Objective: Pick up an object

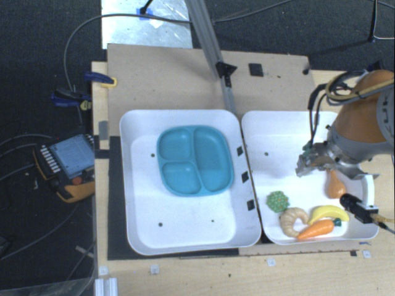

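Arm bent over the right bin
From the frame's right edge, the pincer hangs low mid-bin, its opening impossible to judge; broccoli, banana and carrot lie lower right.

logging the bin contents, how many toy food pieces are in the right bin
5 that I can make out: green broccoli, tan croissant, carrot, banana, and an orange piece partly behind the gripper. The arm may hide more.
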Action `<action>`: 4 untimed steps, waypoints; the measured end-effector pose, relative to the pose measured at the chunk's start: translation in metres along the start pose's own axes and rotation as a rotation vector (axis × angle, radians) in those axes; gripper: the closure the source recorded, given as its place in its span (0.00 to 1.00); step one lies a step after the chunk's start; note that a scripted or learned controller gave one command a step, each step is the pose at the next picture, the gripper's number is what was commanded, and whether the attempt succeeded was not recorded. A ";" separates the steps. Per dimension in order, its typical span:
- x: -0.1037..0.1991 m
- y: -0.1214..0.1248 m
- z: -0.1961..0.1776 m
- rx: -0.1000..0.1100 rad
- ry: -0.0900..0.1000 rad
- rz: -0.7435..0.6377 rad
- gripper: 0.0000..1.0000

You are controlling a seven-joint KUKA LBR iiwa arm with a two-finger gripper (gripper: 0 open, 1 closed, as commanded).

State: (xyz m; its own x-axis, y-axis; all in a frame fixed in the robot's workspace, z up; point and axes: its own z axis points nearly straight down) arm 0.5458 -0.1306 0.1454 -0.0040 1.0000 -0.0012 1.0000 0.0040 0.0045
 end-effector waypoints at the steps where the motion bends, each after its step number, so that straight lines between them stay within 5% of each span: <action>1: 0.000 0.012 -0.055 -0.003 0.000 -0.001 1.00; 2: 0.005 0.018 -0.100 -0.001 0.000 -0.002 1.00; 4: 0.106 0.031 -0.076 0.003 0.002 -0.005 1.00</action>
State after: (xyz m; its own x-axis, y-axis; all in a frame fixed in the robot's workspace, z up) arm 0.5757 -0.0247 0.2213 -0.0090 1.0000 0.0010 1.0000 0.0089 0.0010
